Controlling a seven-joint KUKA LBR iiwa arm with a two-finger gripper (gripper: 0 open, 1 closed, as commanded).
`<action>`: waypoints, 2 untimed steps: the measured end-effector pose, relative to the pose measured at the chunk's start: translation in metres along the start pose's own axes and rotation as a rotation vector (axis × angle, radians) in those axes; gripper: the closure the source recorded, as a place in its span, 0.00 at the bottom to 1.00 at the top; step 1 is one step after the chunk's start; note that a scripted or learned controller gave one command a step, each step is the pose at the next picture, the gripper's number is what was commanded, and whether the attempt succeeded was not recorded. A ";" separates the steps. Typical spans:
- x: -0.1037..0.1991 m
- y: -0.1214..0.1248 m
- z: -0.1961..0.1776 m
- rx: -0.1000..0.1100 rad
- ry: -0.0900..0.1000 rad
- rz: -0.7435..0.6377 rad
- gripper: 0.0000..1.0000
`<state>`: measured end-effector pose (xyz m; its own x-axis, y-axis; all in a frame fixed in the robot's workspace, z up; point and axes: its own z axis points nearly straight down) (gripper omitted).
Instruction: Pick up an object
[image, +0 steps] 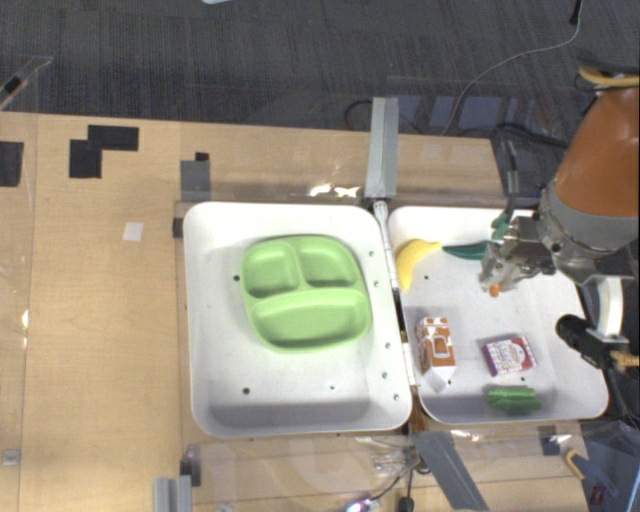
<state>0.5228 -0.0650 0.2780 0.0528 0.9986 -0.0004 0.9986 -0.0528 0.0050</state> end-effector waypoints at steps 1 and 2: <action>0.031 -0.009 0.054 0.003 0.000 0.081 1.00; 0.041 -0.037 0.036 0.003 0.001 -0.104 1.00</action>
<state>0.4880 -0.0220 0.2418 -0.0508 0.9987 0.0004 0.9987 0.0508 0.0021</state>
